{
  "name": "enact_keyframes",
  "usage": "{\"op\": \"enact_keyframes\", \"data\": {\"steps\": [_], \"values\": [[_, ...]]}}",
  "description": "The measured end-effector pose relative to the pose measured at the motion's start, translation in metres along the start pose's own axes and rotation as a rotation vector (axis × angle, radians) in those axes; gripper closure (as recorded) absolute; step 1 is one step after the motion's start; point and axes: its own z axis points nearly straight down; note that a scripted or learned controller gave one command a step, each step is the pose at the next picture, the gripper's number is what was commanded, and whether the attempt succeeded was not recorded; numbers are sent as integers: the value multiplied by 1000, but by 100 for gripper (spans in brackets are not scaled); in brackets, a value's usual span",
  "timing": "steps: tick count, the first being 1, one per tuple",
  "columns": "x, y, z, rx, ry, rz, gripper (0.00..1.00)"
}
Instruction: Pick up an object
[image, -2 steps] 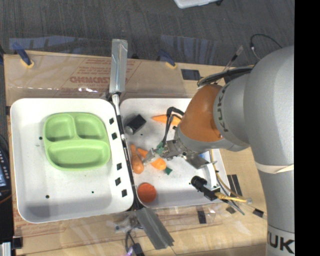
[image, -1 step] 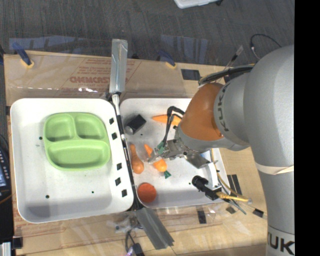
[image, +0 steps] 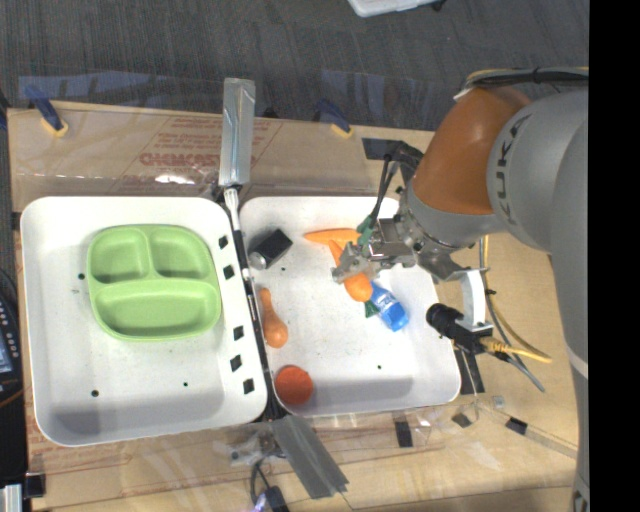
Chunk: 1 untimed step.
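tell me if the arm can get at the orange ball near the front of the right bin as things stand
Probably yes. The orange ball sits by itself near the front wall of the right bin, with nothing on top of it. The end effector is already over that bin, further back. The nearby wall may crowd the approach.

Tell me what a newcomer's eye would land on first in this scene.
Probably the big grey arm with its orange band, reaching in from the right over the right bin, its gripper low among a small orange piece and a blue item. Next, the bright green divided tray lying in the left bin.
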Motion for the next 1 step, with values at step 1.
{"op": "enact_keyframes", "data": {"steps": [1], "values": [[7,0,18,9,2,181,100]]}}
